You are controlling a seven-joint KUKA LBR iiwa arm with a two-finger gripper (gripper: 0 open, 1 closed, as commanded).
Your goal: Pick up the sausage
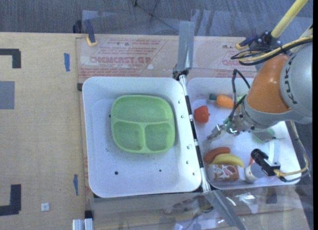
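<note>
The sausage point(217, 153) is a short reddish-brown link lying in the right bin point(214, 89), near its front left. A yellow banana point(229, 160) touches its right end. My gripper point(218, 131) hangs just behind the sausage, a little above the bin floor, pointing left. It is open and holds nothing. The grey and orange arm point(271, 92) reaches in from the right and hides the bin's right part.
A red tomato point(201, 114) and an orange carrot point(224, 101) lie behind the gripper. A red and white packet point(224, 173) sits in front of the banana. The left bin point(94, 139) holds a green divided plate point(143, 123).
</note>
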